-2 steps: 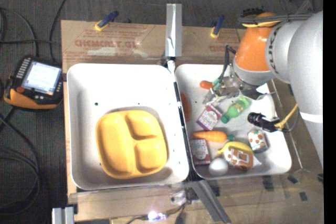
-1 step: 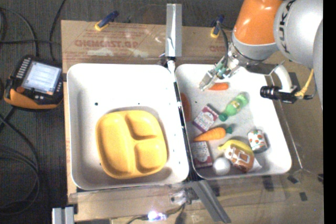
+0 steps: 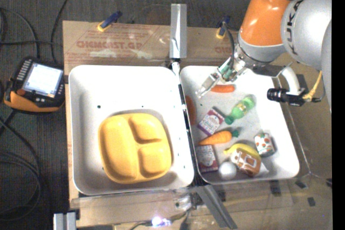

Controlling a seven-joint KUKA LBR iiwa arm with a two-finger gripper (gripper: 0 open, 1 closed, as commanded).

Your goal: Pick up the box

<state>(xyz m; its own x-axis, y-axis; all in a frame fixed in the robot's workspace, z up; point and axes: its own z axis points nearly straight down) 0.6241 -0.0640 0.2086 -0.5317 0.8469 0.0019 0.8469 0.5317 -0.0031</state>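
Here the gripper (image 3: 206, 85) hangs over the right bin's (image 3: 285, 167) far-left part, fingers slightly apart, nothing between them. The box (image 3: 210, 122) lies nearer, mid-bin, purple and tilted. A small carrot (image 3: 222, 89) sits just beside the fingertips; a green bottle (image 3: 240, 109) lies right of the box, a large carrot (image 3: 217, 137) just below it. A yellow tray (image 3: 136, 145) fills the left bin (image 3: 86, 83).
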